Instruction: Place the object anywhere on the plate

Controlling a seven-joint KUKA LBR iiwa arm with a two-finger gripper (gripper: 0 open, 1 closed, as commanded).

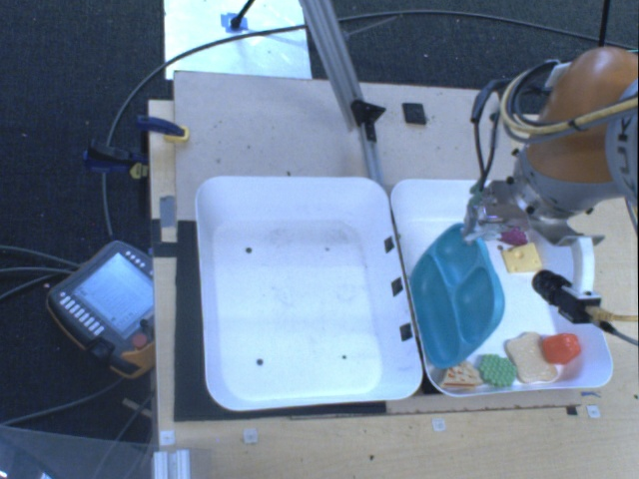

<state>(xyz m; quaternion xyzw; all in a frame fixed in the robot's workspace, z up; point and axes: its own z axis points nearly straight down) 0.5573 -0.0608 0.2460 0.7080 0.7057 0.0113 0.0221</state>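
Pincer (477, 223) hung at the blue plate's (457, 297) twelve o'clock rim; its grip state could not be told. One plate tilted in the right bin (589, 372), one of two bins. Five toy foods lay nearby: cheese (521, 258), tomato (561, 347), bread (529, 357), green piece (496, 369), cracker (461, 375).

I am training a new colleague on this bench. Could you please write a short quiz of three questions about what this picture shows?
1. True or false: the blue plate lies in the left bin.
2. Which item lies nearest the right bin's bottom right corner?
A. yellow cheese piece
B. red tomato piece
C. green round piece
3. Near which part of the plate is the end effector?

Key: 1 false; 2 B; 3 its top edge.
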